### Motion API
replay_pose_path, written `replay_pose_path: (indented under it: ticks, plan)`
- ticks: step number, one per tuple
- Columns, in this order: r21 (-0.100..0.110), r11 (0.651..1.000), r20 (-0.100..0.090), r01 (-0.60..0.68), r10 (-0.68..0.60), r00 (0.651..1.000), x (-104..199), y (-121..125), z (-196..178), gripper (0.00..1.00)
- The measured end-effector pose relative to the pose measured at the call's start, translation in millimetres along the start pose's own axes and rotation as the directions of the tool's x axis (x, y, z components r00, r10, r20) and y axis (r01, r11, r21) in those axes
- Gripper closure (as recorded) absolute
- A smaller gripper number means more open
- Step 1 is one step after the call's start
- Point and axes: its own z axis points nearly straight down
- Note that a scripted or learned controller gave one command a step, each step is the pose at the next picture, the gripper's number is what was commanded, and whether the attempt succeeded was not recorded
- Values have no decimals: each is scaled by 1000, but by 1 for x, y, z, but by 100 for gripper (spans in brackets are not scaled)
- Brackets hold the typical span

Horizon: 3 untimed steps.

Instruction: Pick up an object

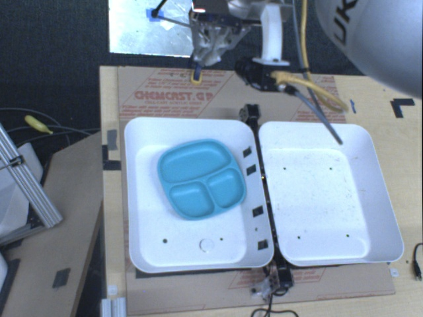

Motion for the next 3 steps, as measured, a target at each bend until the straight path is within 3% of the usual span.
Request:
replay_pose_path:
  ticks: [1,2,3]
  plan:
    - [20,1000,7,-5,5,1000,-41,-30,39,100]
    - [23,1000,8,1,-1,1000,1,40,126,100]
    - [10,1000,4,-1,1,1000,0,73,71,100]
